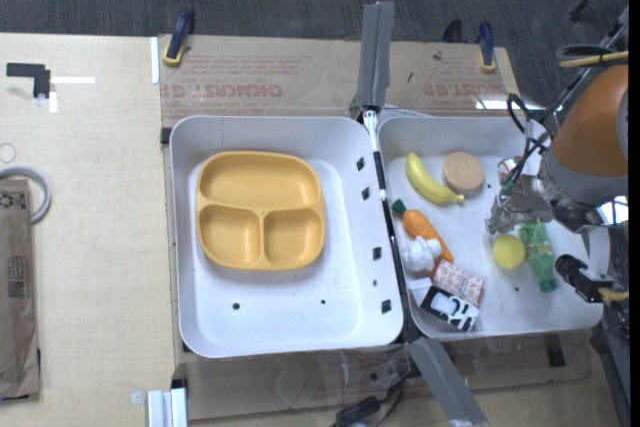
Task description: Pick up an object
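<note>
Nearest the camera, at the front edge of the right bin, a small black-and-white packet lies beside an orange-patterned wrapper, with a white lump and a carrot just behind them along the bin's left wall. Toward the right of that bin a yellow lemon sits next to a green bottle. The pincer hangs just above the lemon, close to it, and I cannot tell whether it is spread or closed or whether it touches anything. Farther back lie a banana and a round tan disc, near each other. The left bin carries a yellow three-compartment plate. The grey arm with its orange band enters from the right. Behind the bins, cardboard is clamped to the bench.
</note>
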